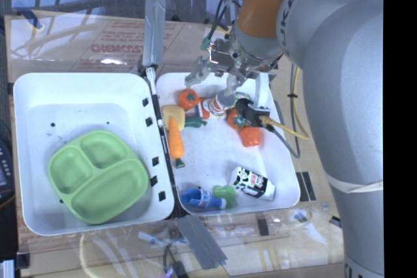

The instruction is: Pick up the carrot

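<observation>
Hovering over the far part of the right bin [287, 187], the gripper [212, 83] hangs with its fingers spread apart, nothing between them. Carrot [175, 139] not yet picked: it lies flat on the right bin's floor, hard against the left wall, just beside the divider between the two bins. The gripper sits well up and to the right of it, closer to the small orange tomato-like piece [188, 99] and the red-orange toys [248, 133] near mid-bin. Judging from this, the task is at the approach stage only; reach, descent, closing and lift all remain.

Carrot's long axis runs roughly near-to-far along the wall, slightly slanted. Its far end abuts a pale yellow piece [172, 115]; its near end points toward the front of the bin. Which end is the tip I cannot tell.

Left bin [39, 94] holds a green divided plate [98, 176].
</observation>
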